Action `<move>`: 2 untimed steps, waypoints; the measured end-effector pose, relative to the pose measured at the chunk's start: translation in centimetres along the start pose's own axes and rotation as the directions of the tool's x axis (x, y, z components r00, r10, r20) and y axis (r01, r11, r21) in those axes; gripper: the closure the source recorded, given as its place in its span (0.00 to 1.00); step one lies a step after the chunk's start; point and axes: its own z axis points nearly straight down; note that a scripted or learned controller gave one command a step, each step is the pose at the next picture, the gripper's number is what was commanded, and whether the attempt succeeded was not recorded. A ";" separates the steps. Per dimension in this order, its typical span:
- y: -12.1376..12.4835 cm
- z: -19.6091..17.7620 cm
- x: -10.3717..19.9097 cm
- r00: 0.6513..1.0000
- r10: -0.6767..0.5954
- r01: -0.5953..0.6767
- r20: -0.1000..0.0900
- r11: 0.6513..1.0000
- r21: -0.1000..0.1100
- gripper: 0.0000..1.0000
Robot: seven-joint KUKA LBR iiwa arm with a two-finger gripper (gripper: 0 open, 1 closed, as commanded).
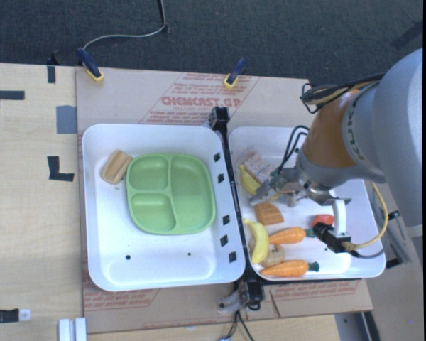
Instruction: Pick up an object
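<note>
In the camera view, the gripper (pixel 275 190) hangs low in the right bin (pixel 362 265), its clamping state indeterminate, just above the toast piece (pixel 268 213); centre over one item, clear of the neighbouring carrot (pixel 287 236), before clamping.

One fixed camera, high over the bench, tilted downward.

It takes in both white bins: left bin (pixel 99 212) and right bin (pixel 366 261) side by side on the bench (pixel 28 226), dark floor at the far edge. The arm (pixel 383 133) enters from the right, looming close to the lens.
</note>
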 end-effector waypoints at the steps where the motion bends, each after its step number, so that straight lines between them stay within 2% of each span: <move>1: -3.9 0.0 0.6 1.000 0.001 -0.001 0.002 1.000 -0.004 0.00; 2: 2.5 0.1 0.1 1.000 -0.001 0.001 0.001 1.000 -0.003 0.00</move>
